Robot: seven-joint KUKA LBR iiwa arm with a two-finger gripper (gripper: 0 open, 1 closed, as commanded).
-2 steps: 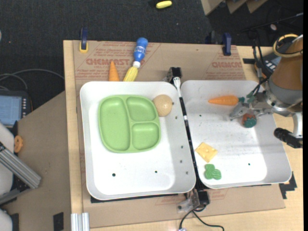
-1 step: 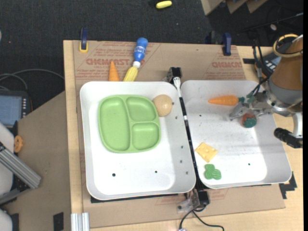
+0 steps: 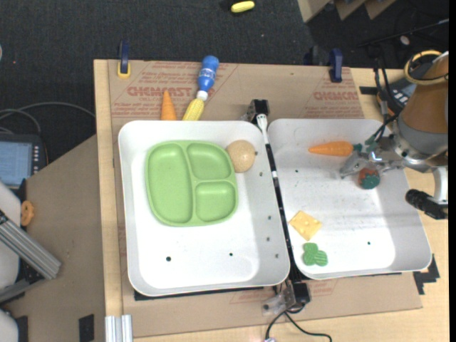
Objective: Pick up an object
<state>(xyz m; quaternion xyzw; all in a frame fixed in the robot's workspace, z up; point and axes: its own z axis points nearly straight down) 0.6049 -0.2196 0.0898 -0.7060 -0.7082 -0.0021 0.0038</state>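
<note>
The arm point(image 3: 426, 112) is reaching in from the right, its orange band sitting above the right bin's point(image 3: 399, 251) far right corner. The gripper point(image 3: 363, 168) is hanging low over the far part of that bin, metal fingers point(image 3: 353, 167) pointing left. A small dark teal and reddish object point(image 3: 369, 179) is lying just at the fingertips, touching or nearly so; whether it is actually clamped between them I cannot tell, nor whether the grip is released or clenched.

An orange carrot point(image 3: 331, 148) is lying flat in the same bin, just left of and slightly beyond the gripper, apart from it. Toward the near left corner of the right bin, a yellow cheese wedge point(image 3: 306, 225) is lying, with a green leafy piece point(image 3: 314, 255) just nearer than it.

The left bin point(image 3: 142, 262) is holding a green divided plate point(image 3: 191, 182), three compartments, lying flat. A tan round object point(image 3: 241, 155) is sitting against the plate's far right corner.

Beyond the left bin, on the brown board point(image 3: 285, 91), a blue-and-white bottle point(image 3: 207, 75), a yellow corn cob point(image 3: 194, 109) and an orange cone-shaped piece point(image 3: 167, 107) are lying close together. A yellow item point(image 3: 243, 6) is lying on the dark floor farther back.
</note>
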